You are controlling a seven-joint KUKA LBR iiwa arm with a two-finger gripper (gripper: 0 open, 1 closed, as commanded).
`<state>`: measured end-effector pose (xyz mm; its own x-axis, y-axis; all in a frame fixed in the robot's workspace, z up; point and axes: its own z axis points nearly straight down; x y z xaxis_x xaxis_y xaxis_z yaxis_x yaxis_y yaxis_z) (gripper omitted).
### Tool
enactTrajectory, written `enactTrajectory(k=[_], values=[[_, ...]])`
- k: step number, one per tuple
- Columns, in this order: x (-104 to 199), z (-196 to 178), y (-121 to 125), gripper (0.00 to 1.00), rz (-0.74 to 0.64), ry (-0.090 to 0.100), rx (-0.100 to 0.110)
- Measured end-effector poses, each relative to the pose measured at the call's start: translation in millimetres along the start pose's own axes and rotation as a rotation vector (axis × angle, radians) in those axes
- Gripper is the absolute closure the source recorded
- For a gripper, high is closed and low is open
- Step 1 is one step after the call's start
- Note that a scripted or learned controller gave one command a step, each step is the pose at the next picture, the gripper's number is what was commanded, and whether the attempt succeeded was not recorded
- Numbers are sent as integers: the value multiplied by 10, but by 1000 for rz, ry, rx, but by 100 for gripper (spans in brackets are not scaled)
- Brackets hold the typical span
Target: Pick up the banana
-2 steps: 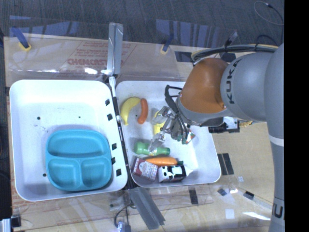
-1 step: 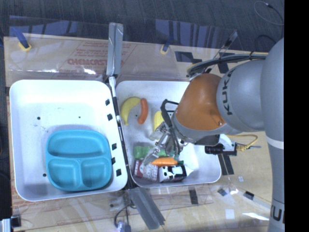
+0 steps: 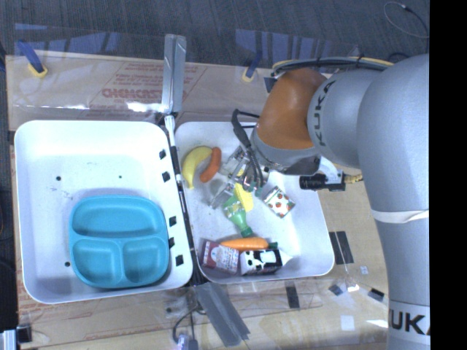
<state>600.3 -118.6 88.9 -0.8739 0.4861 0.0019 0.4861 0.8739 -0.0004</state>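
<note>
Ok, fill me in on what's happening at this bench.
The grey arm has reached into the right bin, its gripper low among the clutter, just right of the banana. The banana lies on the bin floor with an orange sausage-like piece against it, not lifted. A blue tray sits in the left bin.

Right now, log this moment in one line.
gripper low in right bin | banana beside it, not held | blue tray in left bin
</note>
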Motion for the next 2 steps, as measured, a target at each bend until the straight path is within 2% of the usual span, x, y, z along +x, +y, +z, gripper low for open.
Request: enactTrajectory(k=[1, 2], values=[[-9, -76, 2, 100, -2, 1, 0], [-789, -17, -532, 100, 304, -4, -1]])
